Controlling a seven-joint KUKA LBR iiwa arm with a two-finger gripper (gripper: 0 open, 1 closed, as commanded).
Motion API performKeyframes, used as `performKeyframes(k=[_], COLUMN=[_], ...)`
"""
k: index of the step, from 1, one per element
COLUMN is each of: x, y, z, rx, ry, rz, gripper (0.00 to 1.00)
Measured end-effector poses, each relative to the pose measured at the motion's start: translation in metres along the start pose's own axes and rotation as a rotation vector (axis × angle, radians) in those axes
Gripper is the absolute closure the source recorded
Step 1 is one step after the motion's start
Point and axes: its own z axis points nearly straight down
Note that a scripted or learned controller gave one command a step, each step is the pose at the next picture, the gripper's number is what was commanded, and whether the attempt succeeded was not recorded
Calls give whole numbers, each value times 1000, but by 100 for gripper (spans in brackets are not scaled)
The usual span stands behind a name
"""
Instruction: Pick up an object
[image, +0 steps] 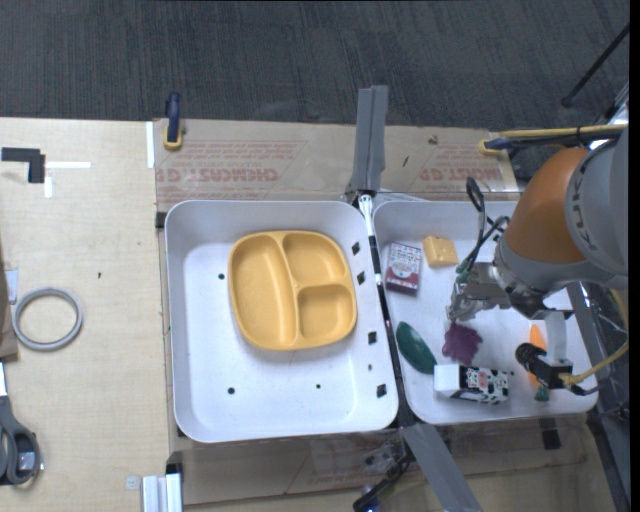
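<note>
Bright, even overhead light, soft shadows, sharp focus, little glare.

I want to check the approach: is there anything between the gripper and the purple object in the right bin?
Nothing visible stands between them. The gripper hangs just above the purple object; the green object lies to its left, apart.

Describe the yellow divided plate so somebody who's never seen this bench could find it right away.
Start at the two white bins and take the left bin, the one away from the arm. Lying in its middle is the yellow plate, rounded and moulded into three compartments. It is far bigger than the small items in the right bin.
</note>
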Motion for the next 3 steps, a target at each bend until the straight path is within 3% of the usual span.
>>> performKeyframes(k=[1, 2, 3], x=[0, -13, 5], y=[0, -55, 16], z=[0, 10, 8], rx=[0, 1, -2], ry=[0, 2, 0], rz=[0, 94, 35], gripper=[0, 0, 0])
